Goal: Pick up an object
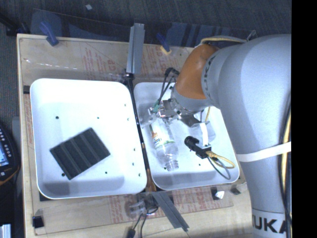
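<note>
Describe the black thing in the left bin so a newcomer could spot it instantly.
Of the two white bins side by side on the bench, take the left bin. A flat black rectangle with ribs across its top lies at a slant on the bin's floor, toward the lower left. Unlike the clear, rounded bottle in the right bin, it is dark, flat and ribbed.

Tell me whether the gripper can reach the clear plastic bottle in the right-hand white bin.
Probably yes: the gripper sits just above the upper end of the clear plastic bottle, which lies flat in the right-hand white bin, and nothing covers it.
</note>
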Controlling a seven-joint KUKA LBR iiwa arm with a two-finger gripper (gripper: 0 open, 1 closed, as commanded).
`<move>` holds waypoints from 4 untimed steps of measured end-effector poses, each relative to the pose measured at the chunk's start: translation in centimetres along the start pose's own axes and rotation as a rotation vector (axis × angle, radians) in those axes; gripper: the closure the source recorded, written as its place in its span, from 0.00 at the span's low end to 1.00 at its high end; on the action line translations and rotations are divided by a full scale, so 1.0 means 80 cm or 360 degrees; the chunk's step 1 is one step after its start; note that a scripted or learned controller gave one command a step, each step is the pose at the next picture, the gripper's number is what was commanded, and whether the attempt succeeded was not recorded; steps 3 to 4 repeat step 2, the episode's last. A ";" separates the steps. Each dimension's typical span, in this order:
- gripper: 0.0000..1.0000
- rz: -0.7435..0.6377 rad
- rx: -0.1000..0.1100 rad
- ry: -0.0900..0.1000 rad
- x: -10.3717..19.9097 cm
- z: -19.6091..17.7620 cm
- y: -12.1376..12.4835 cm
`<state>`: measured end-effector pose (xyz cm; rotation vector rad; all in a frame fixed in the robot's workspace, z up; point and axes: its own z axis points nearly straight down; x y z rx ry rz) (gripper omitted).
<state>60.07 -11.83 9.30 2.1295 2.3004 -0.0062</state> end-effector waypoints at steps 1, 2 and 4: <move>1.00 -0.0010 -0.0001 0.0005 0.003 -0.013 0.001; 1.00 -0.0244 0.0006 0.0013 0.073 -0.123 0.076; 1.00 -0.0244 0.0006 0.0013 0.073 -0.123 0.076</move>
